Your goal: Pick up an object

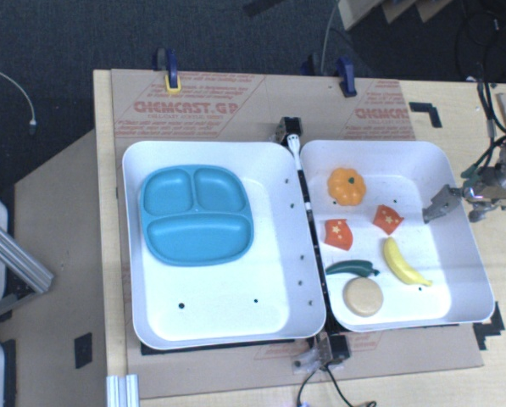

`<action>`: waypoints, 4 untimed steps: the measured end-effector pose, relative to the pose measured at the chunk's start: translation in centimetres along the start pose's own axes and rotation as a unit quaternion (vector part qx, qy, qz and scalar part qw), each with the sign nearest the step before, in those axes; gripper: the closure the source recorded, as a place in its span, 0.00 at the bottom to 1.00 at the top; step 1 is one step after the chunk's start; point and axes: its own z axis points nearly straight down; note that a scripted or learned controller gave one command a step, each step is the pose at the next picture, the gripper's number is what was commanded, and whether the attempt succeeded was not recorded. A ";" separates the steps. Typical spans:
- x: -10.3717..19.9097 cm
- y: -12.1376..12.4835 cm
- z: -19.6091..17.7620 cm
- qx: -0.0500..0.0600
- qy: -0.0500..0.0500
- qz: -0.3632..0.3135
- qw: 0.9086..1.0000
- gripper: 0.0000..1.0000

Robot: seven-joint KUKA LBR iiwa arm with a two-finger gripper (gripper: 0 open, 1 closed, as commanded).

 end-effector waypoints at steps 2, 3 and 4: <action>0.0 -0.1 3.5 -0.005 -0.001 -0.002 1.000 0.00; -0.7 0.1 8.1 -0.005 -0.001 -0.002 1.000 0.00; -0.3 0.3 11.9 -0.006 0.003 -0.004 1.000 0.00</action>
